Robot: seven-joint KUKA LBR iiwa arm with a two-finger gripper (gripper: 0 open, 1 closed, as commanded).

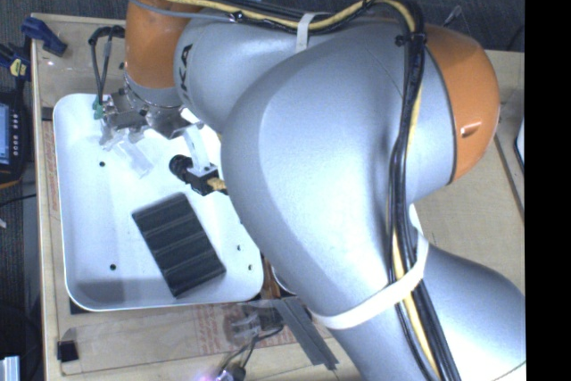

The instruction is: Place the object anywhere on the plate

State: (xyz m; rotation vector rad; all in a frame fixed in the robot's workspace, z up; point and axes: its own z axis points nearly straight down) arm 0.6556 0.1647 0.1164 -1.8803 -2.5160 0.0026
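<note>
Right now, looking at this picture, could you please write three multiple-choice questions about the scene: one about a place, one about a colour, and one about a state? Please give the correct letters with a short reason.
1. Where does the dark ribbed block lie?
A. in the white bin, in its near part
B. on the wooden bench outside the bin
C. between the gripper's fingers

2. What colour is the band on the arm above the wrist?
A. blue
B. orange
C. green

3. How does the gripper stand in relation to the ribbed block?
A. it presses on top of the block
B. it is apart from it, over the far left part of the bin
C. it lifts the block high above the bench

Answers: 1 A, the block rests flat on the bin floor. 2 B, an orange ring shows above the gripper. 3 B, bare white floor lies between the gripper and the block.
</note>
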